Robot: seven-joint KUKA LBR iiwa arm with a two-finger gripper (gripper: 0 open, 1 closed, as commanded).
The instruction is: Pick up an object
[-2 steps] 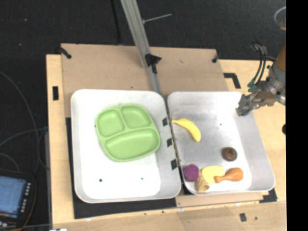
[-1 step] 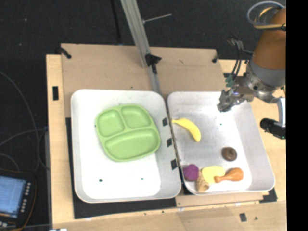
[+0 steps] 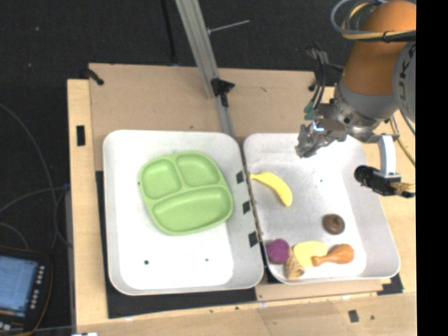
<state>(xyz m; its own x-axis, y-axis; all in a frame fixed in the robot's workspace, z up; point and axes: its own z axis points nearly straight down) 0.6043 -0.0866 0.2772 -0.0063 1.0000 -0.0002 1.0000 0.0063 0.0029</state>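
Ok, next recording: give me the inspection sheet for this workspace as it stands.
Surface: bench bearing a left bin and a right bin.
Job's things: banana, brown disc, purple ball, yellow piece, orange-brown drumstick, all in the right bin.
Clutter: green divided plate in the left bin.
Grippers: hand above the right bin's far edge, holding nothing seen.
Cables: loops on the arm.
Surroundings: metal pole, screen.

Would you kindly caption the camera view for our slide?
Arm's hand above the right bin holding banana and toys; green tray in left bin.
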